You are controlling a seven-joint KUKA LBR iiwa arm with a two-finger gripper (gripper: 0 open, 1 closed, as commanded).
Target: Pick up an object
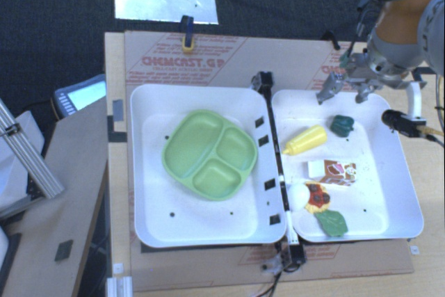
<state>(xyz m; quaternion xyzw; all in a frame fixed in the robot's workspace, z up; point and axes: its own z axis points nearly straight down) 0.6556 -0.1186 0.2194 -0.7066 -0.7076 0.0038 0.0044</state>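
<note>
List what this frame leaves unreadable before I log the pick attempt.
- Gripper, camera view: fingers spread above the right bin's far rim; nothing between them.
- Small white printed card: print too small to read.
- Red-and-yellow item beside a white round object: too small to identify.
- Arm: cut off by the right edge.

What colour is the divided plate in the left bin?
Light green, plain with no pattern. The divided plate shows best in the camera view, lying in the left bin.
</note>
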